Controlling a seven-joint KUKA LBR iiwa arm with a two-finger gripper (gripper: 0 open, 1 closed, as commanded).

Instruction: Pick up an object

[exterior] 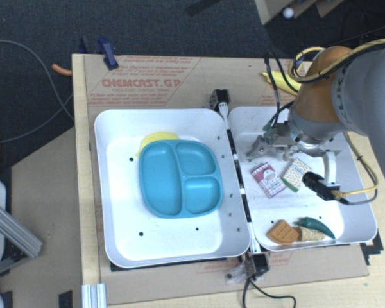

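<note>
Hovering gripper [264, 147], fingers spread with nothing between them, should center over red packet [268, 178] in right bin [366, 220] before clamping.

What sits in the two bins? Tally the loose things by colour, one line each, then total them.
Blue: 1, the divided tray in the left bin
Yellow: 1, an item peeking from under the tray
Red and white: 1, a small packet
Pale green: 1, a packet
Tan: 1, a biscuit-like piece
Dark green: 1, a pepper-like item
Total: 6
</note>
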